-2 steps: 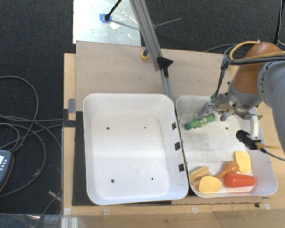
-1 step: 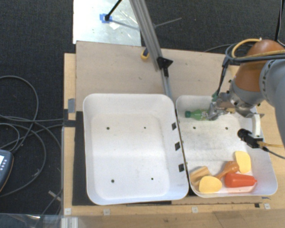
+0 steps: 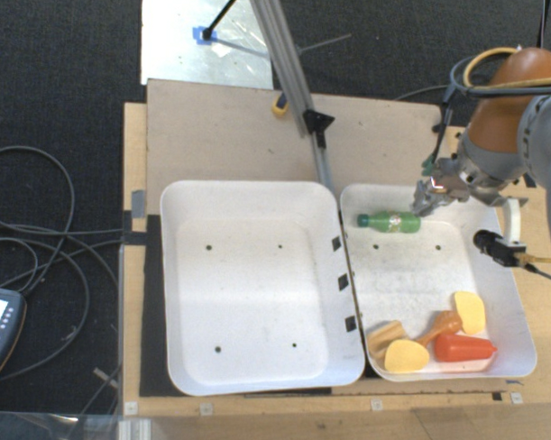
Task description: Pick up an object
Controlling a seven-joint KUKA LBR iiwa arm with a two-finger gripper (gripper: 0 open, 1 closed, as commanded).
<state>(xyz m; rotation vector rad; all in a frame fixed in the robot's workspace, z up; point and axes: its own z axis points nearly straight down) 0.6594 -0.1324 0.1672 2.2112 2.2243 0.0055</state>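
Observation:
A green bottle (image 3: 389, 222) lies on its side at the far end of the right bin (image 3: 516, 304). My gripper (image 3: 426, 200) hangs just above and to the right of the bottle's right end, near the bin's far wall. At the bin's near end lie a red block (image 3: 463, 348), a yellow oval piece (image 3: 470, 312), a yellow round piece (image 3: 406, 356), an orange piece (image 3: 440, 327) and a tan piece (image 3: 384, 335).
The left bin (image 3: 246, 286) sits beside the right one, joined by black clips (image 3: 343, 282). A grey pole (image 3: 294, 75) slants across the bench's back. A black connector (image 3: 493, 247) juts over the right bin's right rim. Cables lie on the floor at left.

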